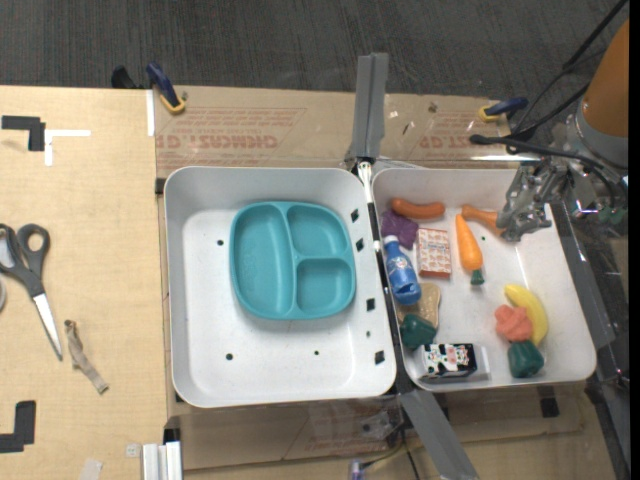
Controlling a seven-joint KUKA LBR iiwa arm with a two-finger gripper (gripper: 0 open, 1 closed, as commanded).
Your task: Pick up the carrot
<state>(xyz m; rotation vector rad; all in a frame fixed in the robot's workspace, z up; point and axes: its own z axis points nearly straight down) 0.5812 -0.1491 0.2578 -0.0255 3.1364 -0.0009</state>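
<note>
The carrot [468, 245], orange with a small green top pointing toward the near side, lies in the right bin [560, 298] just right of a pink box [434, 251]. My gripper [524, 218] hangs over the bin's far right part, to the right of the carrot and a little beyond it, apart from it. A short orange piece [479, 214] lies between the carrot's far end and the gripper. Nothing shows held in the gripper.
The right bin also holds a sausage [417, 208], purple grapes [400, 229], a blue bottle [402, 272], a banana [531, 308], a pink lump [512, 323], a green item [526, 360] and a small carton [450, 360]. A teal divided plate [294, 260] sits in the left bin. Scissors [35, 278] lie at far left.
</note>
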